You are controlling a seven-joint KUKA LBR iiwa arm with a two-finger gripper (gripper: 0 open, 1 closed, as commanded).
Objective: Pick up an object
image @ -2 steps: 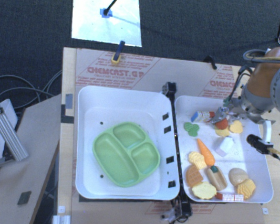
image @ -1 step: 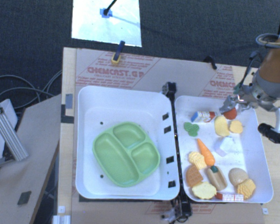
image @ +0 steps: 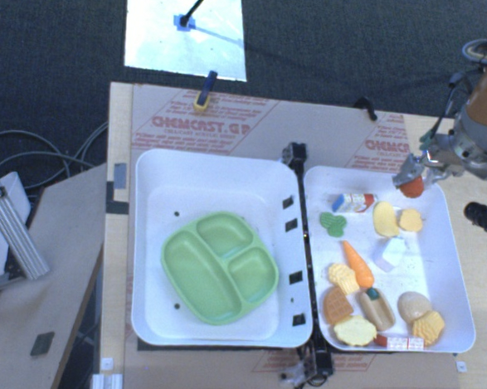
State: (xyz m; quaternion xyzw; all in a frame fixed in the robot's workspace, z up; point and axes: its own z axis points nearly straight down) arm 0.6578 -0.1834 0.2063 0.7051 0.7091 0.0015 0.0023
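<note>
Right bin's (image: 458,271) far rim: hand (image: 413,178) clasps tomato (image: 413,188).

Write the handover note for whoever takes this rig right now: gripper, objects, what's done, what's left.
Gripper: above the far right corner of the right bin, jaws shut on an orange-red piece, lifted off the bin floor as far as the slanted view suggests.

Objects: the other toy foods lie in the right bin, among them a carrot, a green piece, a small bottle and a yellow piece. The left bin holds a green divided plate.

Done: a piece is grasped.

Left: confirm the grip holds as the arm moves away; it looks pinched near the jaw tips, so it may slip.
</note>
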